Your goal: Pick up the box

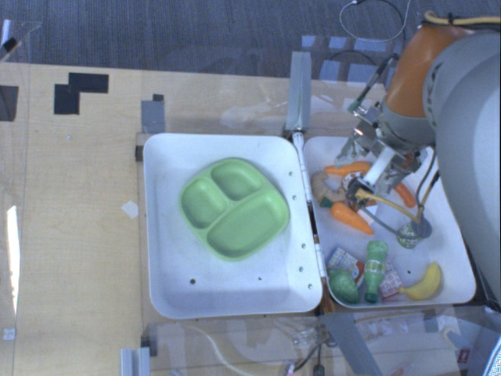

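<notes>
A wooden surface [78,210] carries two white bins side by side. The left bin [168,288] holds one green divided plate [235,207]. The right bin [462,280] holds two carrots [352,218], one green bottle [376,270], one banana [423,283] and a small printed box [344,259] near its front edge, beside the bottle. The arm's hand [362,190] hangs over the carrots, well apart from the box; whether it is open cannot be told.
</notes>
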You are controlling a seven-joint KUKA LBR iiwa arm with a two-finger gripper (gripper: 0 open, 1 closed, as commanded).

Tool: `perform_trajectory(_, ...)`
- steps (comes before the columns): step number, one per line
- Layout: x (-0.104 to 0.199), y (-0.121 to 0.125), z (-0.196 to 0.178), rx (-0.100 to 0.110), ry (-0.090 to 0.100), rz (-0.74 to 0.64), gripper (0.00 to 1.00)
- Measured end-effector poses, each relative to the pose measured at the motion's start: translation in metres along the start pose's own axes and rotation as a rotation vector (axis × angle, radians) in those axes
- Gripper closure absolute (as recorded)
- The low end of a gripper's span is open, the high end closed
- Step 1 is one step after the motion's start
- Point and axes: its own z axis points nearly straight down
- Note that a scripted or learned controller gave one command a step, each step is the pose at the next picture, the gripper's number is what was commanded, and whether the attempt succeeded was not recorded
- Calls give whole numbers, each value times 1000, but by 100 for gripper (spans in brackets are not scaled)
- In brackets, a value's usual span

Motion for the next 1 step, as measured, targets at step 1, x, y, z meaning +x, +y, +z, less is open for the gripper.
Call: perform_trajectory(1, -59, 6, 14, 1, 0, -138, 0)
